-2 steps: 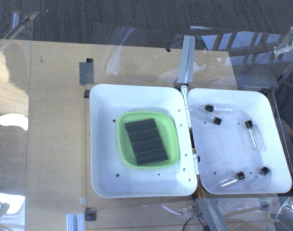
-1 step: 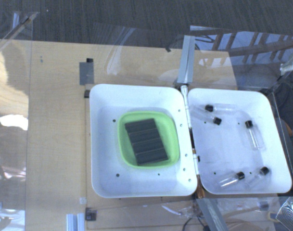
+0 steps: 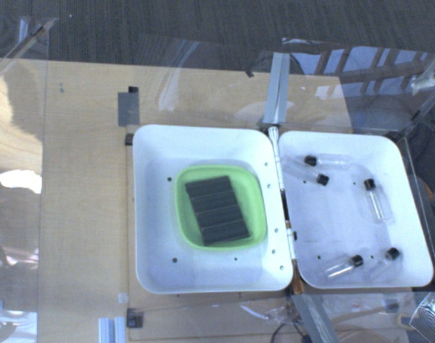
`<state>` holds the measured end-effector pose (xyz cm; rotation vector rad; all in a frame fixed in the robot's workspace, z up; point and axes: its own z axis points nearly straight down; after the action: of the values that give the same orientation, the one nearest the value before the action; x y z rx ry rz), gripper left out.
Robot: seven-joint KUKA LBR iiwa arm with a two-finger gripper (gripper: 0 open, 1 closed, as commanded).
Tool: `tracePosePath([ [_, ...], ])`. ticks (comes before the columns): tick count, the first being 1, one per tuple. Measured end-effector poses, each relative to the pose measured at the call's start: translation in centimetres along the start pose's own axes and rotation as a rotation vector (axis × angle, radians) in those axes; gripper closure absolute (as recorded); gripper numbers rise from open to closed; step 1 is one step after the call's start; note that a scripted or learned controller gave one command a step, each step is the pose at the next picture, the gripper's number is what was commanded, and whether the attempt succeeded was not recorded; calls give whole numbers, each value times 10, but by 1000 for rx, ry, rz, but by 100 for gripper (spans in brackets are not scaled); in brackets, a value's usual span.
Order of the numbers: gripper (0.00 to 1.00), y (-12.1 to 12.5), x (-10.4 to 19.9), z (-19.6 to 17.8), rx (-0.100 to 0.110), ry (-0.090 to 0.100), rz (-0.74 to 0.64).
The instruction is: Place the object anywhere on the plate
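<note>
1. Containers: two shallow white plastic bins sit side by side on the pale wooden bench (image 3: 74,191), their inner edges touching near the middle of the frame.
2. The left white bin (image 3: 142,213), at lower centre, holds one lime-green square plate with rounded corners (image 3: 256,191), which lies flat in the middle of the bin floor.
3. On that plate rests one dark grey rectangular block (image 3: 217,211). This is the task's object, and it lies wholly within the plate's rim.
4. The right white bin (image 3: 346,143), at lower right, holds small clear glass vials with black caps, all lying on their sides and scattered apart.
5. Count of vials: five. Two are near the bin's upper left (image 3: 311,161) (image 3: 322,180), one is at mid right (image 3: 374,202), and two are along the lower edge (image 3: 342,266) (image 3: 392,253).
6. Count of the rest: two bins, one plate, one block.
7. Look of the block: matte charcoal, flat and oblong, crossed by shallow grooves that split its top into about four bands. It is turned slightly, so its long sides run from upper left to lower right.
8. Claw: whether it is spread or pressed together cannot be told.
</note>
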<state>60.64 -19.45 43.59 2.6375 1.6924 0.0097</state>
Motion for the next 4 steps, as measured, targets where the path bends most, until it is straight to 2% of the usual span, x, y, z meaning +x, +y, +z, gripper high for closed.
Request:
tracePosePath([
  [1, 0, 36, 18, 5, -1, 0, 92],
  [3, 0, -31, -16, -1, 2, 0, 255],
  [4, 0, -6, -7, 2, 1, 0, 330],
])
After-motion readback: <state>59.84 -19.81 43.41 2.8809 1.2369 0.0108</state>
